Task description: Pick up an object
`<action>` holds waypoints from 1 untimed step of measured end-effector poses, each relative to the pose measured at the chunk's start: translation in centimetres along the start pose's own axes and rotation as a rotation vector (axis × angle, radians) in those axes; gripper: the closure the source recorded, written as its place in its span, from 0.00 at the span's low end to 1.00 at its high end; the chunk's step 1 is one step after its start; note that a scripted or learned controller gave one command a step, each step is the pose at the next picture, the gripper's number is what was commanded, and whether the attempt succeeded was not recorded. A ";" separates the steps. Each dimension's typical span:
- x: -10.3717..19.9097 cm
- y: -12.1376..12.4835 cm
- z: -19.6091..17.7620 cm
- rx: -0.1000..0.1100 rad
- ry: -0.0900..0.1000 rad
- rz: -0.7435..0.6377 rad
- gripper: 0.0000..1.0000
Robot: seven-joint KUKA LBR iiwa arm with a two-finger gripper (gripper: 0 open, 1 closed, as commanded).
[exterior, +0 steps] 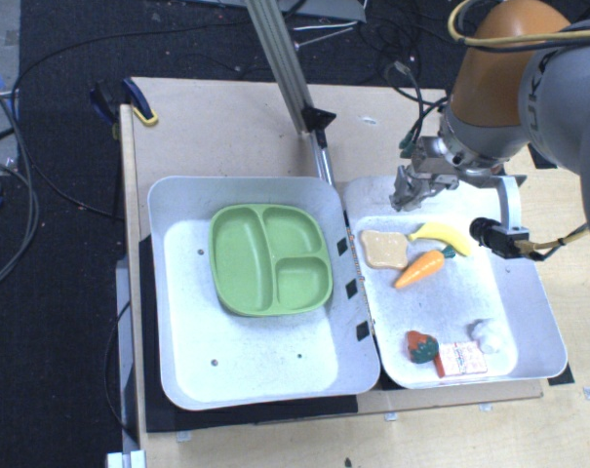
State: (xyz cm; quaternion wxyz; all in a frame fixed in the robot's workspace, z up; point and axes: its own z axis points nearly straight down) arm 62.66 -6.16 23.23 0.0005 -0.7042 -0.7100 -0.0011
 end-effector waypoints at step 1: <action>4.7 -0.1 -0.6 0.000 -0.001 0.001 1.00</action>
